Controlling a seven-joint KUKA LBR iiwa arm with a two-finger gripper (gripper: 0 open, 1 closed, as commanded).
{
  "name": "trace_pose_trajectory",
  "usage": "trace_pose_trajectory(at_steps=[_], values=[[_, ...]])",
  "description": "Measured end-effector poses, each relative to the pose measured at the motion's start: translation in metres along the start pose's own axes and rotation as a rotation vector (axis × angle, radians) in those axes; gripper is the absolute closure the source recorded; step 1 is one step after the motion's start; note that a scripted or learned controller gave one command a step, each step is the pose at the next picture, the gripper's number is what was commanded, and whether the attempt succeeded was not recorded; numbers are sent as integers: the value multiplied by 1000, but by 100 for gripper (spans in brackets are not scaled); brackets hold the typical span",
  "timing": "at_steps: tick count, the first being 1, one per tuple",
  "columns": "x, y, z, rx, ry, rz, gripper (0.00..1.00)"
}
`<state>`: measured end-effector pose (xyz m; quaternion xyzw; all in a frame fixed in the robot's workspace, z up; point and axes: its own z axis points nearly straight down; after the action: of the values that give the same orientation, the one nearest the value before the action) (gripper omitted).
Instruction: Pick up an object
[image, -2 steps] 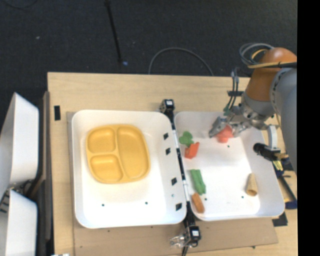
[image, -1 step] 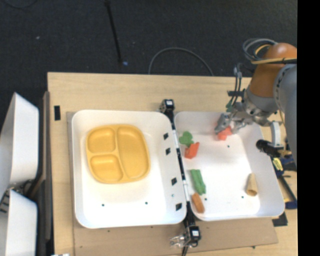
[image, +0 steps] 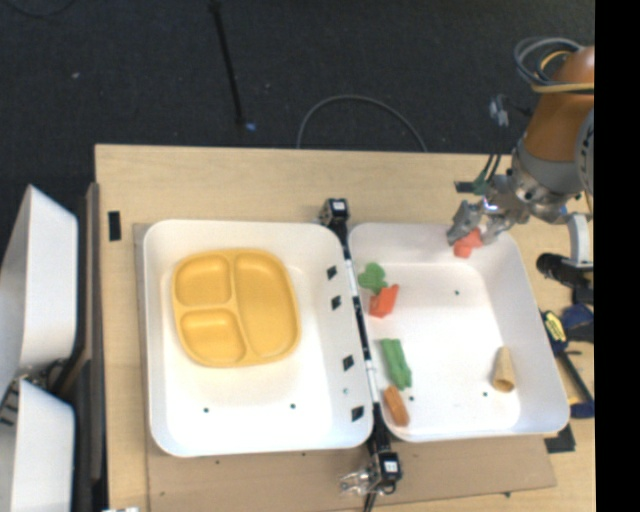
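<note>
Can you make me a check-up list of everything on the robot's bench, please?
Surface: wooden bench bearing two white bins, the left bin and the right bin, side by side.
Job's things: in the right bin, a green piece, an orange-red piece, a green block, an orange piece and a tan cylinder.
Clutter: yellow divided plate in the left bin.
Grippers: end effector over the right bin's far edge, a small red piece at its tip.
Cables: thin black cable looping beyond the bench.
Surroundings: dark floor; white boxes at left.
</note>
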<state>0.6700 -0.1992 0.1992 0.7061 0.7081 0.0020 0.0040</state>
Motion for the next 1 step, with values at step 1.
trace_pose_trajectory(at_steps=[1], values=[[-2,-2,-44,3,1,0,100]])
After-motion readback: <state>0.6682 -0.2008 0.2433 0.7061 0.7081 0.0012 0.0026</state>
